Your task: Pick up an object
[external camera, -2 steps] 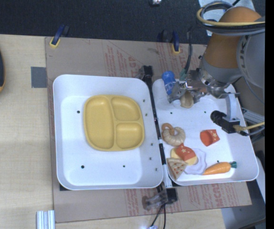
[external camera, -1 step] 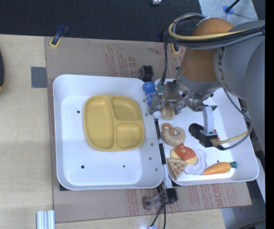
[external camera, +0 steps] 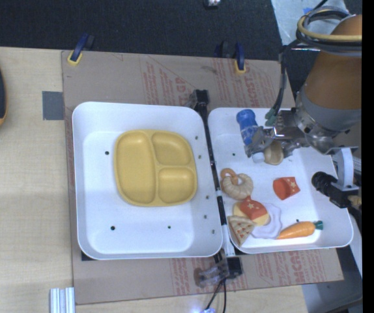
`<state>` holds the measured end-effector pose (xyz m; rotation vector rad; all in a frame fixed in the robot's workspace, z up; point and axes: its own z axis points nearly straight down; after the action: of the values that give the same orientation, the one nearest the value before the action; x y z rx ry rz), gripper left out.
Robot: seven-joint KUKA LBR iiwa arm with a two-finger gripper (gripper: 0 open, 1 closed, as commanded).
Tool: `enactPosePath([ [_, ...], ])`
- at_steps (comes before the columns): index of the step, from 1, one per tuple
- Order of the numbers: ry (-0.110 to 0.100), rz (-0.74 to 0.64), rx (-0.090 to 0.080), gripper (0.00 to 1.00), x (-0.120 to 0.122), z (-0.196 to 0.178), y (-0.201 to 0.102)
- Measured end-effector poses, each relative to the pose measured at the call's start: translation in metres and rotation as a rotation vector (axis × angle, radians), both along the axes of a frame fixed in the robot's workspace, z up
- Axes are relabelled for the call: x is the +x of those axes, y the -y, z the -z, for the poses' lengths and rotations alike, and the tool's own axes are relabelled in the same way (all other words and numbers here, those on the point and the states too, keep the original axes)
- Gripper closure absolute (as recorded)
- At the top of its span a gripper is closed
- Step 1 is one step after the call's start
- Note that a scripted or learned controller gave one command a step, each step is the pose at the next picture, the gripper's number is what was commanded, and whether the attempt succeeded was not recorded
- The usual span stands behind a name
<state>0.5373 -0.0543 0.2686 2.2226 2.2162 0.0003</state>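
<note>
Two white bins [external camera: 83, 175], one yellow tray [external camera: 154, 167], seven small toys [external camera: 236, 182].

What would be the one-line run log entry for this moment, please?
arm: over right bin | end effector: by blue bottle, above tan item | untouched: pretzel, carrot | left bin: yellow tray

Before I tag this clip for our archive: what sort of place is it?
Most likely a robotics lab bench set up for grasping trials. Two white bins are clamped onto a board, a grey arm reaches over toy food such as a carrot and pretzel, and a yellow divided tray lies in the left bin.
</note>
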Motion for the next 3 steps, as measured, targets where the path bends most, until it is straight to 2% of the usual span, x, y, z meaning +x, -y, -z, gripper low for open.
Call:
enactPosePath([
  [1,-0.011,-0.011,0.002,1.0,0.018,0.047,-0.036],
  [2,-0.004,-0.013,0.001,1.0,0.045,0.057,-0.09],
  [3,-0.003,0.0,0.0,1.0,0.007,0.009,-0.027],
])
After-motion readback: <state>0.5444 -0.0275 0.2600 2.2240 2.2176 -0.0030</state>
